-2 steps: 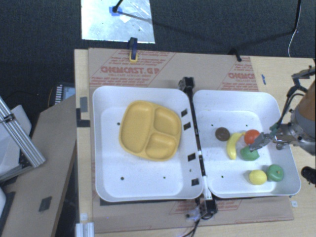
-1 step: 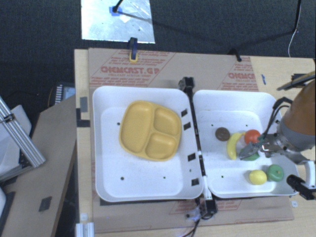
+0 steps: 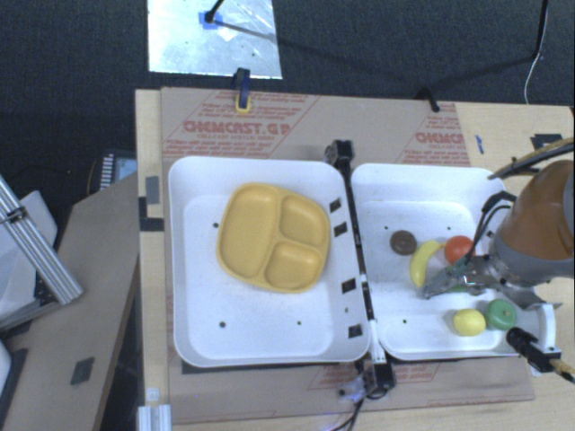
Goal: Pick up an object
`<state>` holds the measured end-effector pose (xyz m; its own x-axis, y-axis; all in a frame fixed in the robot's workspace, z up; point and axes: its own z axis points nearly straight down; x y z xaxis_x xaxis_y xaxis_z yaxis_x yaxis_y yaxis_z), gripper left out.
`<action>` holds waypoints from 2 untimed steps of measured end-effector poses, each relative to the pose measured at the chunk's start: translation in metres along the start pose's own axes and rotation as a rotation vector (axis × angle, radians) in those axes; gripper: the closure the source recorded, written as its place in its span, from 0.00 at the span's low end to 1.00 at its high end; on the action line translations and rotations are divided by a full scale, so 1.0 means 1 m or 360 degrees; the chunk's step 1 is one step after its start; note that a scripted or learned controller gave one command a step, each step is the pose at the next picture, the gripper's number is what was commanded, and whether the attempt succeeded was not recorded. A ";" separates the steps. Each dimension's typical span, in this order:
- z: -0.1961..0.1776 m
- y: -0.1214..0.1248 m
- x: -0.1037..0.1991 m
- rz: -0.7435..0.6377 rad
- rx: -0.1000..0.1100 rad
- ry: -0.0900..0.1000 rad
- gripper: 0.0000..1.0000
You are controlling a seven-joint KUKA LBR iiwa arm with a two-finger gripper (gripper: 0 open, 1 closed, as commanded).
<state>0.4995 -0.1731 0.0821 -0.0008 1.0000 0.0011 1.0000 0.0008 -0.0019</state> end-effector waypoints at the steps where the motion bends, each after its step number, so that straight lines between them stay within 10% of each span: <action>1: -0.013 0.001 -0.001 0.0000 -0.0006 -0.0003 1.00; 2: -0.057 0.005 0.005 -0.0006 -0.0012 -0.0004 1.00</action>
<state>0.5047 -0.1685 0.1394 -0.0045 1.0000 -0.0015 1.0000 0.0045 0.0055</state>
